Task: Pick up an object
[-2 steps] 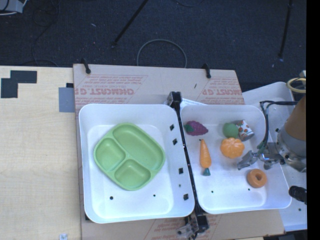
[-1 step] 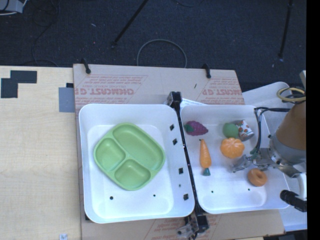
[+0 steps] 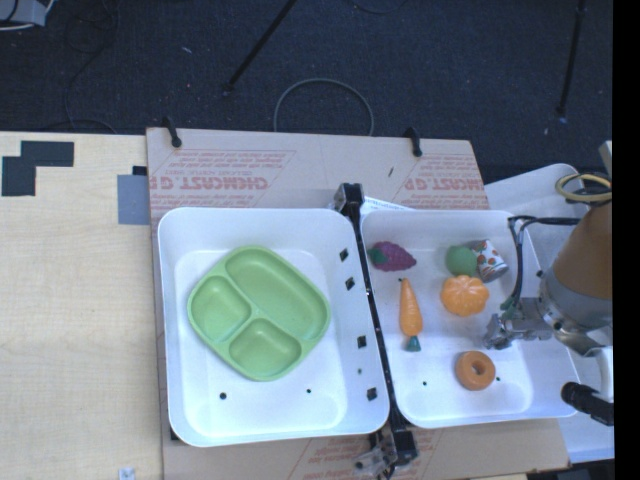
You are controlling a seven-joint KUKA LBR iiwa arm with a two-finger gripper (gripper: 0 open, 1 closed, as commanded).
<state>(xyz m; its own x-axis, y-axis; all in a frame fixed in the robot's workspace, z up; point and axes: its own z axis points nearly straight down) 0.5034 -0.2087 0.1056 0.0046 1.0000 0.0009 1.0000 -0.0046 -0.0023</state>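
Two white bins, toy food in the right bin (image 3: 545,393).
My gripper (image 3: 500,332) sits beside the orange (image 3: 464,295); jaws possibly empty, I cannot tell.

bench (image 3: 70,298) | two white bins: left bin (image 3: 185,233), right bin (image 3: 430,230)

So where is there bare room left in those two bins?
Left bin: strips around the plate. Right bin: floor between carrot and donut. Crowded at grapes, orange and end effector.
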